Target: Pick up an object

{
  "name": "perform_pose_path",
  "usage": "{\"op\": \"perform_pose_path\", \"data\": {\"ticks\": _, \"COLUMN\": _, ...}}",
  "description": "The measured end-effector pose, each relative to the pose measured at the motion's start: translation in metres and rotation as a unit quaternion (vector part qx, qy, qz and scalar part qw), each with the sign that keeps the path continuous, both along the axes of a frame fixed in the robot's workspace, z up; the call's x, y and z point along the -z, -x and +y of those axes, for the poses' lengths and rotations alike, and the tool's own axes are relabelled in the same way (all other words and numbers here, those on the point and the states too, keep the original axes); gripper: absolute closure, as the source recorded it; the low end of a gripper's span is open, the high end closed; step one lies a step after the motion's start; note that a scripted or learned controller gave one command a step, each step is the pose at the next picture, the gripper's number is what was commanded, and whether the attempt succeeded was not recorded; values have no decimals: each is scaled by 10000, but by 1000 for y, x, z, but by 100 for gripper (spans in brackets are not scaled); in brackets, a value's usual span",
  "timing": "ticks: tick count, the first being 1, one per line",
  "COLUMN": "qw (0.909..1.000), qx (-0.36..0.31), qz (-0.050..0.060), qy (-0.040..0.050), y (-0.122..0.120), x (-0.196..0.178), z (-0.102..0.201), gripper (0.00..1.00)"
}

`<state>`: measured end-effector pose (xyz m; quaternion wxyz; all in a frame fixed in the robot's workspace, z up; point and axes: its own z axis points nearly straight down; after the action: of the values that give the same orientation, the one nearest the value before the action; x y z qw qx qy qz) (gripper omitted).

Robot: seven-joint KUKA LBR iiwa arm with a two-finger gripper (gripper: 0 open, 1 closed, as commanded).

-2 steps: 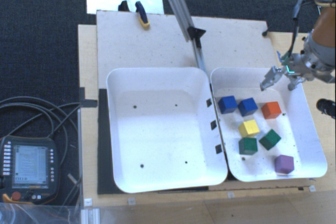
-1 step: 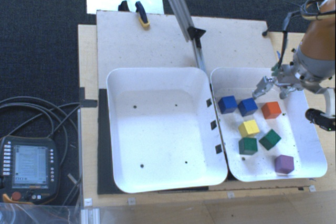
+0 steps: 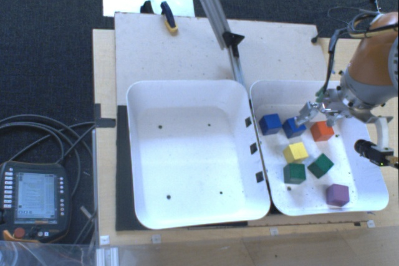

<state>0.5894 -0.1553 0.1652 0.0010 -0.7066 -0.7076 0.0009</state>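
Your end effector (image 3: 307, 114), grip state unreadable, hovers over the blue cube (image 3: 293, 128); crowding neighbours risk a fumbled pick.

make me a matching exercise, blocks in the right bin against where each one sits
Things:
1. purple block
2. orange block
3. yellow block
4. left blue block

Places:
A. nearest the left bin
B. middle of the group, just above a green block
C. near corner of the right bin
D. just right of the gripper

Pairs: 1-C, 2-D, 3-B, 4-A
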Motion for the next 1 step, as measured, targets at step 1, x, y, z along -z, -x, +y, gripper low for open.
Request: {"op": "perform_pose_path", "data": {"ticks": 1, "qw": 10000, "qx": -5, "qz": 3, "qy": -3, "y": 0, "x": 52, "z": 0, "gripper": 0}}
